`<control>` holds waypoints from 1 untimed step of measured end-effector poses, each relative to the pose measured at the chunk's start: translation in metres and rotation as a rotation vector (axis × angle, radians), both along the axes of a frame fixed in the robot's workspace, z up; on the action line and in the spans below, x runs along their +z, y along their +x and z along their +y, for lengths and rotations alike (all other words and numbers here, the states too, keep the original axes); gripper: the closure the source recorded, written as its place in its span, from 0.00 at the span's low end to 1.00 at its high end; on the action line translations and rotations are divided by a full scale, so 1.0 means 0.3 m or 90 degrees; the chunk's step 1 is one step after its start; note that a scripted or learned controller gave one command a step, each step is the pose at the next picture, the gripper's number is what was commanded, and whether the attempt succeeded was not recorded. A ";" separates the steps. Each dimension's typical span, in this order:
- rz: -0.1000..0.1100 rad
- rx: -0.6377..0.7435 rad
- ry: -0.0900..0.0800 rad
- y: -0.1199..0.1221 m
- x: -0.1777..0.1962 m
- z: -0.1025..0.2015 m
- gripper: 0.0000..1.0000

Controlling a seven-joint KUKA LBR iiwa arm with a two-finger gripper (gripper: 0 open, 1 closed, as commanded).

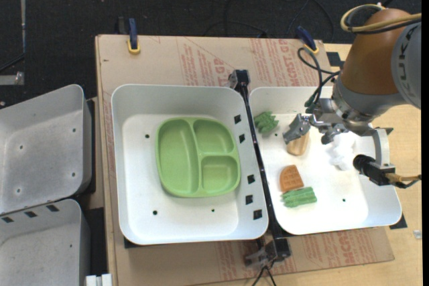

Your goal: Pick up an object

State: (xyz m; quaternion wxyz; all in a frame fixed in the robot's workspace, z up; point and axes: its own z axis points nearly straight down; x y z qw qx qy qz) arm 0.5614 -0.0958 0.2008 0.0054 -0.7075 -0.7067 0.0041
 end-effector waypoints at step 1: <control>-0.008 0.001 -0.001 0.009 0.022 0.000 0.00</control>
